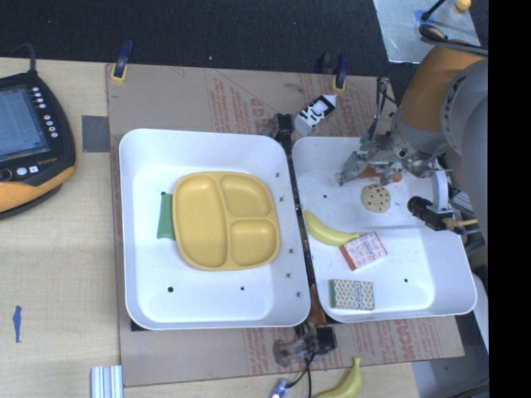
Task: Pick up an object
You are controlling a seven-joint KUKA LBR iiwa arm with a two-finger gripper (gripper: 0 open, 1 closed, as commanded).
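The grey arm with its orange band reached in from the right, and its metal two-finger gripper (365,169) hung over the far part of the right shallow white bin (431,301). Whether it was spread or closed could not be told, and nothing showed clearly between its tips. Just beside it, toward the near side, a round tan cookie with dark specks (376,198) lay on the bin floor. Nearer the bin's left wall lay a yellow banana (328,230), its tip touching a small red-and-white packet (364,250), and a green-bordered flat packet (352,294) rested close to the near wall. The left white bin (149,297) held a yellow divided plastic plate (224,220) partly covering a green flat object (165,216). On the worktop (58,305), a second banana (343,382) lay at the near edge, and an orange-rimmed handheld control pad (29,143) sat at the far left.
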